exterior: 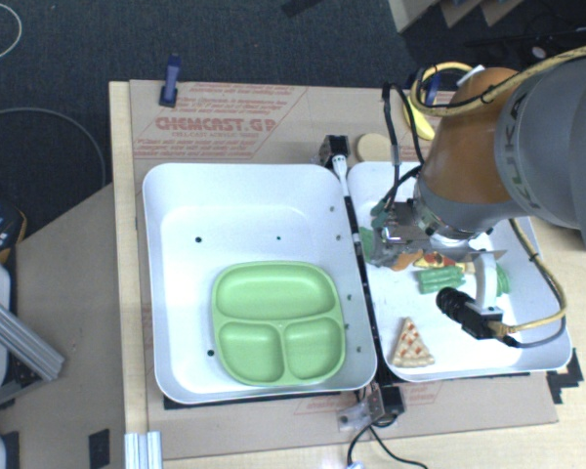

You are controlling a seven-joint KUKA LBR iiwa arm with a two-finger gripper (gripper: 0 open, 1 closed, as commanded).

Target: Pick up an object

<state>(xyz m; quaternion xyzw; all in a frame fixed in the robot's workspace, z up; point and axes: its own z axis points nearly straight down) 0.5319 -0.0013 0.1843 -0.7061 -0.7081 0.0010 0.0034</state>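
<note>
Brown board (220,115) under the two bins: red print, large line reads "CHEMCAST G P" as far as legible, the last letters uncertain. Smaller red lines above it, too fine to read. More faint red print on the board's near edge below the left bin, unreadable. No other legible text, numbers or labels on anything else in view.
</note>
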